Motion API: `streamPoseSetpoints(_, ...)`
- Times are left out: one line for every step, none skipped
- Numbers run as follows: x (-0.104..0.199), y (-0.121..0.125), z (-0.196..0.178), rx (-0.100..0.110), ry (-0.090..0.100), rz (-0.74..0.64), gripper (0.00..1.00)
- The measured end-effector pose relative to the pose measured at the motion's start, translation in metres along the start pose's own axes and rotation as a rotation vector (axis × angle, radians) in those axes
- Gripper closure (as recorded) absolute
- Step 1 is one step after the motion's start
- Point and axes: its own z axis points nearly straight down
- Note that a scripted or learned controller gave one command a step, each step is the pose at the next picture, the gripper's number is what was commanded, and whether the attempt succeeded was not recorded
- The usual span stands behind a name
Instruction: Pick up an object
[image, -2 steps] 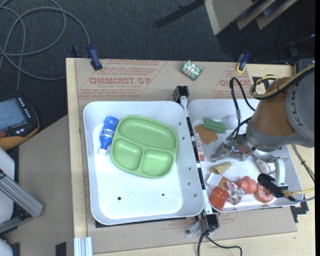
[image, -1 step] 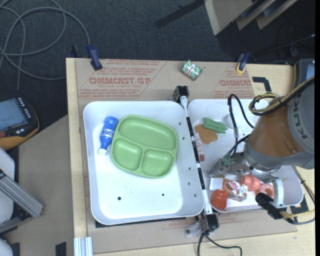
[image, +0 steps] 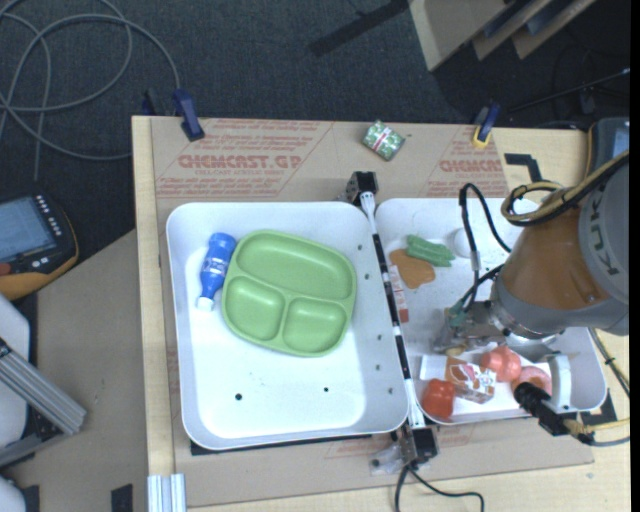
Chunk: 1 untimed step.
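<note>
Tool (image: 462, 322) sits low in the right bin (image: 588, 392), among the toys; I cannot tell its state. Nearest me, the tomato (image: 437, 398) looks light, smooth, likely to roll, so I'd pinch it across the middle. Farther back, the flat green pod (image: 430, 249) looks harder to lift.

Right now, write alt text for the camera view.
A grey and orange robot arm reaches from the right into the right bin, above red and pink toys. The left bin holds a green divided plate beside a small blue bottle.
</note>
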Motion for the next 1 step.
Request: streamPoseSetpoints(0.0688,0.0408,-0.0909,-0.001,0.000,-0.004,1.00)
